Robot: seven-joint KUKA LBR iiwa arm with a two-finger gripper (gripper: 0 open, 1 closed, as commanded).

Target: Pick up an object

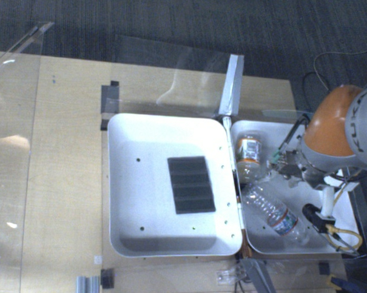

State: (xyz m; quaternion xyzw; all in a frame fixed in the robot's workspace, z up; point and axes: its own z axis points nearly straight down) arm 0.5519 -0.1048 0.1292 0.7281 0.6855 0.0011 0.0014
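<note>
1. In the right-hand bin (pixel 343 238), seen from the overhead camera, the grey KUKA arm (pixel 339 134) reaches in from the right, its orange band bulking over the bin's far corner; this low, bent pose suits a descent onto the objects below.
2. The gripper (pixel 284 162) sits low near the bin's middle, just beside a small jar with an orange label (pixel 249 153). Whether it is spread or closed I cannot tell, since the wrist hides it.
3. A clear plastic bottle (pixel 269 208) lies on its side, slanting toward the near right corner, likely because it settled on the bin floor. It lies near the gripper but apart from it.
4. Nothing visibly rests in the gripper, so I judge the pick not yet made.
5. The left bin (pixel 124 189) holds one flat dark ribbed pad (pixel 191 184), lying well apart from the arm.
</note>
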